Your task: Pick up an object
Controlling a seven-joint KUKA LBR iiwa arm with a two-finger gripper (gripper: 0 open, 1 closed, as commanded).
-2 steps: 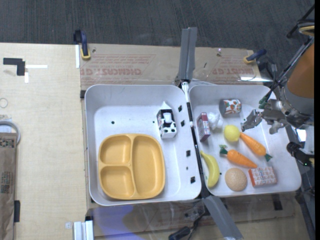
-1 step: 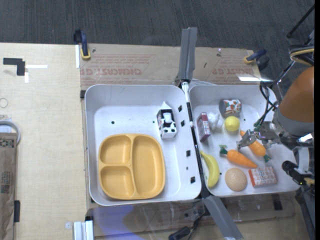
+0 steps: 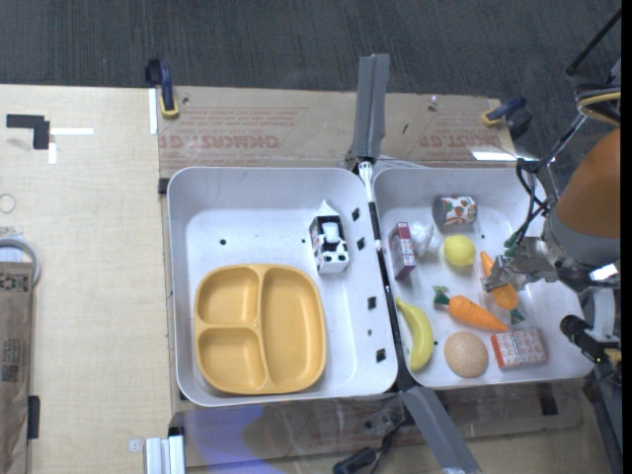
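My gripper [image 3: 506,273] hangs low over the right side of the right bin [image 3: 415,181], on the arm reaching in from the right. Just beneath it lies a small orange piece [image 3: 507,298], and a thin orange piece [image 3: 488,263] sits at its left. I cannot tell whether the gripper touches either. Nearby are a carrot [image 3: 475,313], a yellow lemon [image 3: 458,252], a red packet [image 3: 518,347], a tan round roll [image 3: 466,355], a banana [image 3: 418,335], a dark red box [image 3: 402,249] and a small printed carton [image 3: 455,210].
The left bin [image 3: 197,191] holds a yellow divided plate [image 3: 262,326] and a black-and-white carton [image 3: 329,244]. A grey divider post [image 3: 370,107] rises between the bins. Cables and clamps crowd the bench's right edge [image 3: 513,117].
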